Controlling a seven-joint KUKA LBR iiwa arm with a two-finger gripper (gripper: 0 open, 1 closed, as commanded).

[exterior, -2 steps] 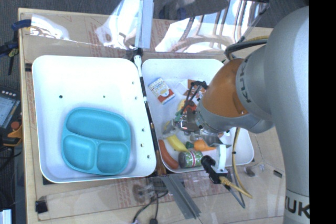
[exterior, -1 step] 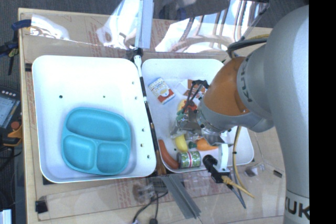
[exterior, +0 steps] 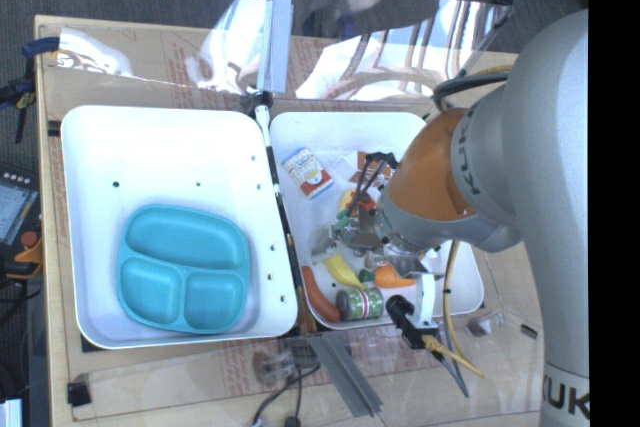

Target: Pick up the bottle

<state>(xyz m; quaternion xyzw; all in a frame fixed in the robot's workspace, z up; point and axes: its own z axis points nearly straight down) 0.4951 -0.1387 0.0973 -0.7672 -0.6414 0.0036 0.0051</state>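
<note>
Hovering low in the right bin (exterior: pixel 300 130), the pincer (exterior: pixel 350 237) was masked by the wrist, so its state was unreadable. What looked like the bottle (exterior: pixel 361 304) lay on its side just below the pincer, beside the banana (exterior: pixel 343 270), likely the target.

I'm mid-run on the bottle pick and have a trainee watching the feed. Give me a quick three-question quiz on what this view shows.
1. True or false: the turquoise three-compartment plastic tray lies in the left shallow white bin.
2. Which item lies nearest the right shallow white bin's front rim? A) small white carton with an orange label B) green-labelled can lying on its side C) yellow banana-shaped toy
3. Fill in: the grey arm with the orange band reaches over the ____ bin.

Key: 1 true. 2 B. 3 right.
</note>
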